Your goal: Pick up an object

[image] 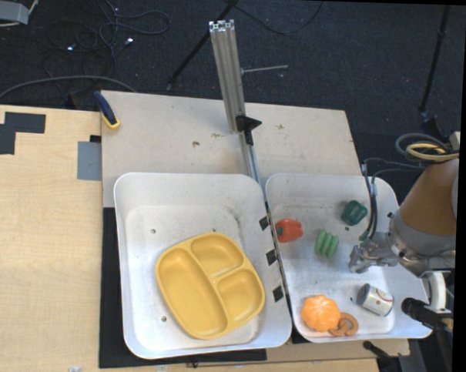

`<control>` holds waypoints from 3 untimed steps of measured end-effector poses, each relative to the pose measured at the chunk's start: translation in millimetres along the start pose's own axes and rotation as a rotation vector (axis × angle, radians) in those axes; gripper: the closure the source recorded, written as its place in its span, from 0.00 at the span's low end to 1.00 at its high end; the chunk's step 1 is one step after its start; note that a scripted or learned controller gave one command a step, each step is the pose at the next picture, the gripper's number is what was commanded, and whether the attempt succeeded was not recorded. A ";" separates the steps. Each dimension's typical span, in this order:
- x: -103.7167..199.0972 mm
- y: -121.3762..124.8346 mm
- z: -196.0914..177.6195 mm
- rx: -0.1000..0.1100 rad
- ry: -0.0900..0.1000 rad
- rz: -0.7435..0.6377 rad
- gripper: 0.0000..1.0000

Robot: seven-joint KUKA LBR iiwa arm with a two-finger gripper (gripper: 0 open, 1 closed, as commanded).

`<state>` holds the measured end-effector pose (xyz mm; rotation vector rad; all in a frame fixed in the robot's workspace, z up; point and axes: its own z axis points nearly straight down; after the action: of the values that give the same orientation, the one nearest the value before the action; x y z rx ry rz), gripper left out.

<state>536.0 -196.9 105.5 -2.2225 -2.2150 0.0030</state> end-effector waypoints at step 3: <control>44.0 10.4 -117.6 -0.004 0.001 -0.009 1.00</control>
<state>547.0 -153.0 223.1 -2.2138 -2.2272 -0.0027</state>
